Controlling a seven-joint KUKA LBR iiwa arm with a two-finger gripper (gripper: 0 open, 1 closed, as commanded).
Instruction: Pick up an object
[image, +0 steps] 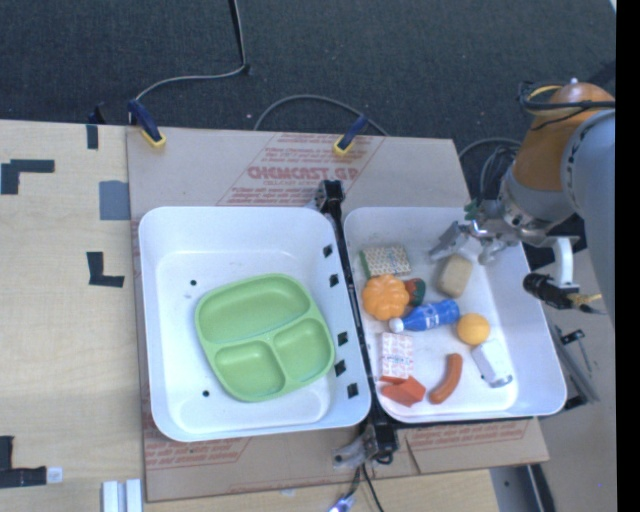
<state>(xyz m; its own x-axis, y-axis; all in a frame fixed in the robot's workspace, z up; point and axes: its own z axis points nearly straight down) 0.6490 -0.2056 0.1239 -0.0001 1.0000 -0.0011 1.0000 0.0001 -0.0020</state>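
Observation:
My gripper (467, 246) hangs over the back of the right bin (530, 395), fingers spread open. Just below it, toward the front, a tan block (455, 275) lies on the bin floor with nothing gripped. Further in the same bin lie a checkered packet (386, 261), an orange pumpkin-like toy (385, 297), a blue bottle (432, 317), an orange ball (473, 328), a white and pink packet (396, 352), a red piece (402, 390), a sausage (446, 378) and a white and grey item (491, 366).
The left bin (165, 300) holds a green divided plate (264, 335). Black clips line the wall between the two bins (345, 300). The grey arm with its orange band (550, 150) comes in from the right, above the right bin's far corner. Cables run behind the bins.

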